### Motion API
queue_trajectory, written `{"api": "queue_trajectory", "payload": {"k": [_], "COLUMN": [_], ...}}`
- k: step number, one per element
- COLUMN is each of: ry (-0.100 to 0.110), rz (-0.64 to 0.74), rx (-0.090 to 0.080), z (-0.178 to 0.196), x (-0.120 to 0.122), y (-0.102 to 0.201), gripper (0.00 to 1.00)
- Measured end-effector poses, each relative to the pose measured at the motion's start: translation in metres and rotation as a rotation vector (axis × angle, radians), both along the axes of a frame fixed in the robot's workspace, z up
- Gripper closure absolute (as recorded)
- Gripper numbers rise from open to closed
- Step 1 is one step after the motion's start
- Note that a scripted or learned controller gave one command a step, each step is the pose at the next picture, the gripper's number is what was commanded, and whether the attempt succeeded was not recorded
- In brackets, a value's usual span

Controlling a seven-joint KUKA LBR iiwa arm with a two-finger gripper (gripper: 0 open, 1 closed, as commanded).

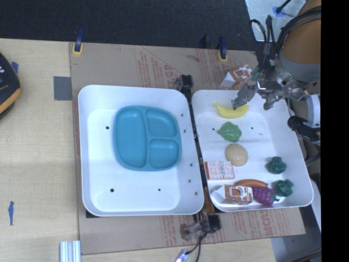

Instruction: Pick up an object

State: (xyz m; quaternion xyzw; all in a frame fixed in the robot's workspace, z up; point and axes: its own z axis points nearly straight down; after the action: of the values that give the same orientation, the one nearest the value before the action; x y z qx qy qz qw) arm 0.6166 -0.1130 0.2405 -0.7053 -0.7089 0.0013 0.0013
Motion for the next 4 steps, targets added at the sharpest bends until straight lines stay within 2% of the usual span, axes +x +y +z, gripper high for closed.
{"api": "queue_trajectory", "payload": {"k": [1, 2, 3, 4], "ry": [0.002, 0.0, -0.001, 0.001], "rz": [0.001, 0.002, -0.003, 0.0], "rx": [-0.001, -0.002, -0.001, 0.0], "z": [-0.063, -0.126, -0.149, -0.148], "x": [-0.007, 0.037, 0.039, 0.04], "y": [0.013, -0.006, -0.057, -0.035], "gripper": [0.0, 0.0, 0.0, 0.0]}}
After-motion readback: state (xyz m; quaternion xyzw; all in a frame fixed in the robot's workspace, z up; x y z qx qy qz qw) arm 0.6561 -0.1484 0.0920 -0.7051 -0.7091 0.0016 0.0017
